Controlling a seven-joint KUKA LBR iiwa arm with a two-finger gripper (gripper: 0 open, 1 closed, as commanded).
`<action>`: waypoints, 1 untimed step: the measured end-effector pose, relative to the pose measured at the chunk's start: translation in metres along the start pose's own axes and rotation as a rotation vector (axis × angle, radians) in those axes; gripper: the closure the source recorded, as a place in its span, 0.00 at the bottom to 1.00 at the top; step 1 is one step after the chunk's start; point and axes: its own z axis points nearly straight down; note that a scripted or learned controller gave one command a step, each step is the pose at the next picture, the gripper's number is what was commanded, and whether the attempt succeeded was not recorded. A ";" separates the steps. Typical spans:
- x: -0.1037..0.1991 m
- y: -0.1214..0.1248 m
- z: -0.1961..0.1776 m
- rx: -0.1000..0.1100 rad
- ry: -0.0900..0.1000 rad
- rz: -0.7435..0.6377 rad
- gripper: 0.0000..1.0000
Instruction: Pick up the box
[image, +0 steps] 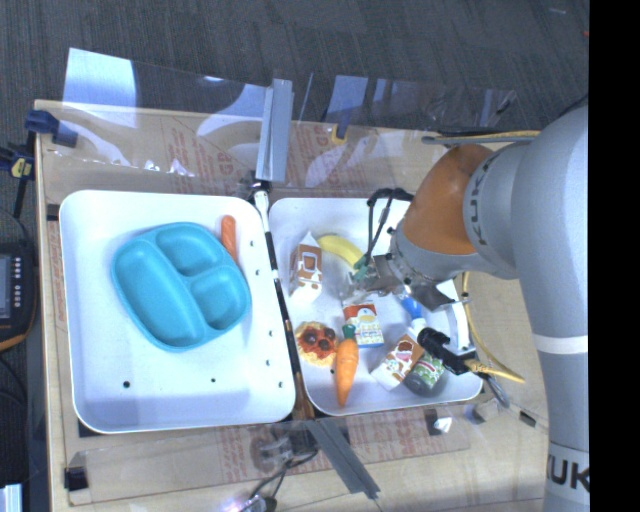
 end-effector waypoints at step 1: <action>0.000 0.000 0.000 0.000 0.000 0.000 0.00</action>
